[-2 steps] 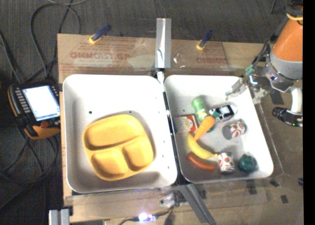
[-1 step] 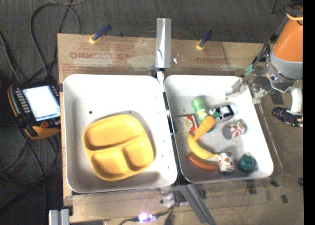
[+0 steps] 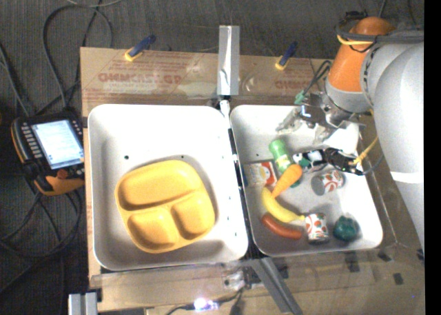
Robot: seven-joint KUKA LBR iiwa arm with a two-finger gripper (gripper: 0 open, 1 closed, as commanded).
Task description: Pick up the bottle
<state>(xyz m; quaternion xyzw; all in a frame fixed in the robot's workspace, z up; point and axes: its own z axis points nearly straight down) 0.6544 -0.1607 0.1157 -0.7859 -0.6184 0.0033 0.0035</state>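
A small green bottle (image 3: 280, 153) lies in the right bin (image 3: 368, 238), near its middle left, beside an orange carrot (image 3: 289, 177). My gripper (image 3: 309, 118) hangs over the back part of that bin, up and to the right of the bottle and apart from it. The grey arm with its orange band (image 3: 348, 67) comes down from the upper right. Nothing shows as held.
Also in the right bin are a banana (image 3: 278, 207), a red sausage (image 3: 281, 227), two small cans (image 3: 317, 227) (image 3: 328, 181), a dark green lump (image 3: 346, 228) and a red-white packet (image 3: 260, 173). The left bin (image 3: 110, 134) holds a yellow divided tray (image 3: 165, 203).
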